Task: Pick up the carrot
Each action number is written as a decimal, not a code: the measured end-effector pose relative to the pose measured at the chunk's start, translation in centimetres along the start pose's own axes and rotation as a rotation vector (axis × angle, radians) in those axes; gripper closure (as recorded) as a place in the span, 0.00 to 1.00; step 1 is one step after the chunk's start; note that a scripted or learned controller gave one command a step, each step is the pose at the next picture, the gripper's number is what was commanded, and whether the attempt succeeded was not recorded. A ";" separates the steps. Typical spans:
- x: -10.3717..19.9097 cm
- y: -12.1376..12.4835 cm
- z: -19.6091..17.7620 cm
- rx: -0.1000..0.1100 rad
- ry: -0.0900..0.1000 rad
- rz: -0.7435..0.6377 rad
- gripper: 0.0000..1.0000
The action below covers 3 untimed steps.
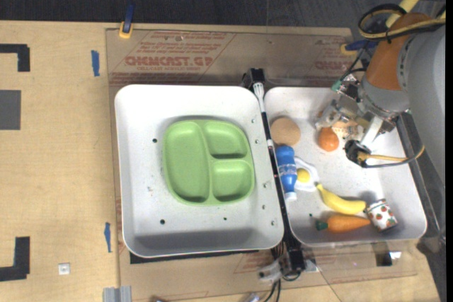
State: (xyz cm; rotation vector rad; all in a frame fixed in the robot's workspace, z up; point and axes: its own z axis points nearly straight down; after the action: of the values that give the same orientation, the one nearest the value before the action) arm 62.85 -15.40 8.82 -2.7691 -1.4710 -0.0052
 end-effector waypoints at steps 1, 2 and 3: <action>-1.9 -8.0 0.0 -0.002 -0.004 0.065 0.00; -4.1 -13.8 -0.1 -0.013 -0.003 0.106 0.00; -1.8 -9.9 0.0 -0.005 -0.009 0.361 0.00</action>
State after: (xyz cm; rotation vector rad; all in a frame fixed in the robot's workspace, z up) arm 53.67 -11.35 8.81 -2.9961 -0.9525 0.0053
